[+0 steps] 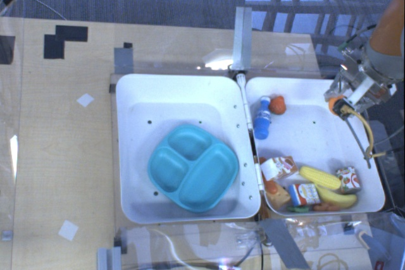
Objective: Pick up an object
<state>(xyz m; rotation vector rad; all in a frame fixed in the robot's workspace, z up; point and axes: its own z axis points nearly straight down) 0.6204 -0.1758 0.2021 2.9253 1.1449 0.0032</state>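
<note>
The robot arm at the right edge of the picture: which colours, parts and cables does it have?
The arm is grey, with a broad orange band above the wrist. The gripper at its end is pale grey metal built of angular plates. A thin yellow cable curves down from the wrist.

The bench (57, 136) is pale wood, flat & wide. 2 white bins sit right on it, side by side & touching: the left bin (130, 136) & the right bin (310, 90). A grey metal post (242, 38) stands at the back, btwn the 2 bins. A grey block (123, 60) is by the left bin's back corner. A black step-shaped patch (63, 40) is on the wood at the back left. 1 small pale square (85, 99) lies left of the bins, & 1 more pale square (68, 230) nearer the front.
</note>
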